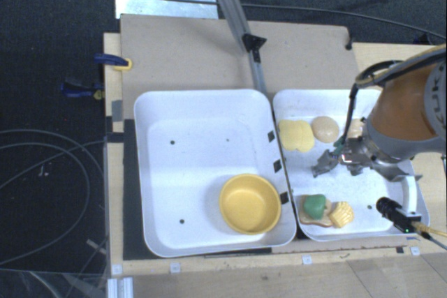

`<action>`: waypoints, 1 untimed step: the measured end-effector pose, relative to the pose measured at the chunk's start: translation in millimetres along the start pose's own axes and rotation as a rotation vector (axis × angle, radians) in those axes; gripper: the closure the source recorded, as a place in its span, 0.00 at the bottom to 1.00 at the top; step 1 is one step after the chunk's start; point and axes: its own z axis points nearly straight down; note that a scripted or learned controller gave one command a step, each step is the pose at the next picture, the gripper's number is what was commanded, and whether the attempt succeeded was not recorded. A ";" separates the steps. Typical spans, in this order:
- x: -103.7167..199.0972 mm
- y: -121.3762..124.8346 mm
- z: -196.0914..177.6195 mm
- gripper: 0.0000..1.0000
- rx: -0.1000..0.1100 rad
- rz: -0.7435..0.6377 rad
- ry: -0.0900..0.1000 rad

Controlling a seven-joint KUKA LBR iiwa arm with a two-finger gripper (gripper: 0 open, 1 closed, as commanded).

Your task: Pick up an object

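Camera view, looking down at a slant. Tabletop [195, 52] was tan board and carried two shallow white bins side by side.

Left bin [174, 122]: one yellow bowl [250, 204] sat upright near its front right corner, close to the wall shared with the other bin. Bin floor otherwise showed a few small dark dots.

Right bin [300, 105]: a pale yellow soft piece [297, 135] lay near the back left, with a round beige bun-like object [325, 128] just beside it on its right. Near the front wall lay a green object [315, 206] on a tan slab, touching a yellow ridged piece [341, 213] at its right.

Arm [408, 115] reached in from the right, orange band above grey wrist, black cable looping over it. The hand [328, 162] hung low over the middle of the right bin, between the back pair and the front cluster, apart from both. Its fingers were small and dark against the white; could not tell whether they stood wide or narrow. No object seen between them.

A grey pole [234, 7] ran diagonally across the tabletop from the top. Blue and yellow clamps [105, 66] gripped the left edge.
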 end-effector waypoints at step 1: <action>-0.9 -4.7 62.0 0.00 0.002 0.000 0.000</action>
